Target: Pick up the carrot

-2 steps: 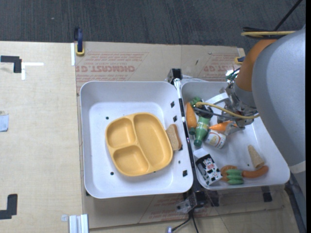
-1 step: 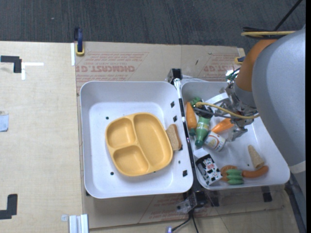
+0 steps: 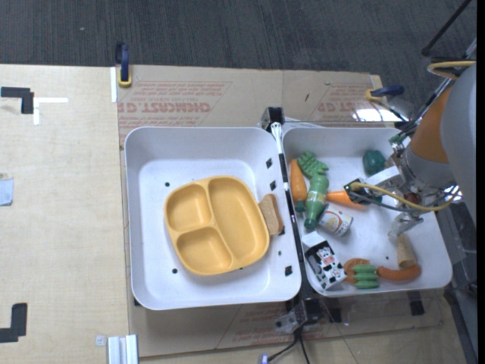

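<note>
Carrot (image 3: 298, 182) lies in the right bin (image 3: 432, 279), well left of the gripper (image 3: 403, 224), nothing touching it. You can't tell the jaw state from here. Approach, grasp, lift all remain.

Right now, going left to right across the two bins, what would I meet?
Yellow plate → bread slice → carrot → small can → teal toy → gripper.

The right bin (image 3: 424, 279) has bare floor mid-right; toys crowd its left wall and front edge, boxing in the carrot (image 3: 298, 180).
</note>
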Tool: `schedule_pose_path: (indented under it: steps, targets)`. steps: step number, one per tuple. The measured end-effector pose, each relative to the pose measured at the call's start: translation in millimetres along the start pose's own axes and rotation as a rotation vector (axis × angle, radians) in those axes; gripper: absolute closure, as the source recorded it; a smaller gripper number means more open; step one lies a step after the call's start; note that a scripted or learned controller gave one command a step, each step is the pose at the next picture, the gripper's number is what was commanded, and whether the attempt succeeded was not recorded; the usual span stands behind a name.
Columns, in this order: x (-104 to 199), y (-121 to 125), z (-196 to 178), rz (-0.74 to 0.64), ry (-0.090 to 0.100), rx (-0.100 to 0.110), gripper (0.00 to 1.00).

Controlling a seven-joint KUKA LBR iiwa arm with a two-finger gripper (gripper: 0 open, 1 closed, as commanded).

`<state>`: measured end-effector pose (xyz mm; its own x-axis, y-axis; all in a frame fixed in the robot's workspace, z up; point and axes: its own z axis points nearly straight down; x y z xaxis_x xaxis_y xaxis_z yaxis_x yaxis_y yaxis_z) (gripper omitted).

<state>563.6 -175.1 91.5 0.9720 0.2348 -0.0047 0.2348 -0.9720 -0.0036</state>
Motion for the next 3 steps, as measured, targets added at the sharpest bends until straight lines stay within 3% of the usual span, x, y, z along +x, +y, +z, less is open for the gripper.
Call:
schedule_pose_path:
  steps: [1,2,3]
  targets:
    - [78.6,-16.6,-143.4,-0.018,0.001,-0.002,0.0]
    - [86.6,-58.1,-16.9,-0.329,-0.002,0.0,0.0]
    - [36.9,-51.8,-0.5,-0.739,0.002,-0.004,0.0]
